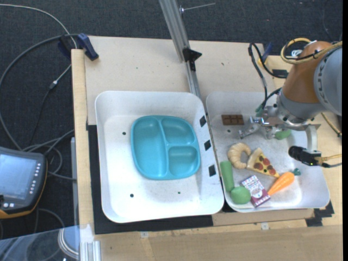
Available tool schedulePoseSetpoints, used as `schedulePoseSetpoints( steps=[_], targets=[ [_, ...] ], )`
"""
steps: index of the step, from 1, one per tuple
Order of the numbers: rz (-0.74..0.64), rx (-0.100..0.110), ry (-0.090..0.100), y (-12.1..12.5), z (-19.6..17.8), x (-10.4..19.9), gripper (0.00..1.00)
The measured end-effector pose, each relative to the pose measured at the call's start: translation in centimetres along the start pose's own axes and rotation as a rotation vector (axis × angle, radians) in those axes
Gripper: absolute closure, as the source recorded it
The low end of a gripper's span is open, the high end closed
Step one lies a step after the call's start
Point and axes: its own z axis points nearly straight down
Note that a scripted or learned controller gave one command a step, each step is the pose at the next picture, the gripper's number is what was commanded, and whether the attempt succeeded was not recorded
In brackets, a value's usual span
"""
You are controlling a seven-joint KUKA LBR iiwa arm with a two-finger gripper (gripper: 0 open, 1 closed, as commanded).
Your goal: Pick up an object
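This is a robotics lab or test cell. A plain particle-board bench stands on dark carpet strewn with loose cables. A teach pendant lies off the bench's left edge. An aluminium mast rises from the bench's far edge, and an industrial robot arm reaches over two white bins.
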Motion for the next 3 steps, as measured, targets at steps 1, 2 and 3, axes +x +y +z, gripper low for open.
schedulePoseSetpoints(
  steps=[1,2,3],
  targets=[
    [-0.001,-0.004,0.000,0.1,-1.2,0.0,1.00],
    [-0.002,-0.012,-0.003,1.1,-6.7,0.7,1.00],
    [0.000,-0.013,-0.004,0.8,-12.7,-0.1,1.00]
  ],
)
